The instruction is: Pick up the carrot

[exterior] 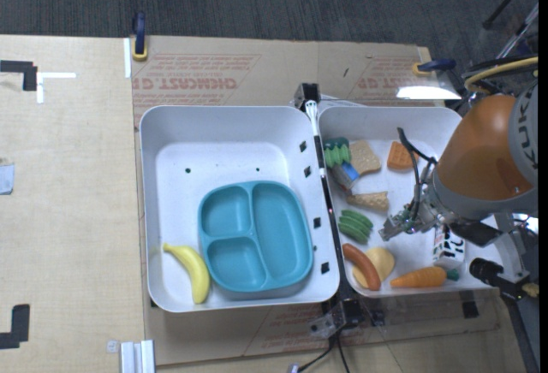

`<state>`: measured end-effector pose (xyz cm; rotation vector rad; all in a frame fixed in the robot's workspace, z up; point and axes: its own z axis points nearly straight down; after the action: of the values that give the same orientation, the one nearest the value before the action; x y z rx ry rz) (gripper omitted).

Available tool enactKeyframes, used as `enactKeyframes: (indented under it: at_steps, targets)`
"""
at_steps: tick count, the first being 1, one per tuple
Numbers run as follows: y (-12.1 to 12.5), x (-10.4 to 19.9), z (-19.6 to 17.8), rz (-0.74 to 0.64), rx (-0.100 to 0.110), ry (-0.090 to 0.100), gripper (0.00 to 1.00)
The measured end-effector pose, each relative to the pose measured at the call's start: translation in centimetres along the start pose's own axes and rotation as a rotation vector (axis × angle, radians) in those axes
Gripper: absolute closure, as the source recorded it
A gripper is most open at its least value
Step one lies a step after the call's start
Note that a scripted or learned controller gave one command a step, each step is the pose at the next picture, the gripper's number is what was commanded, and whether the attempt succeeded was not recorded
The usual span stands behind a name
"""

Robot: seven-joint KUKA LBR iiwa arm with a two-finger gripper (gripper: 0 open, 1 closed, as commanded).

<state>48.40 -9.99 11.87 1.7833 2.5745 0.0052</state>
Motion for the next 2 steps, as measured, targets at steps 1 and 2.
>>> enactKeyframes:
  at_steps: [1, 2]
  targets:
    - [0.0, 0.0, 0.0, 0.000, 0.000, 0.000, 0.00]
    - [-0.7, -0.5, 2.7, -0.320, 0.005, 0.005, 0.00]
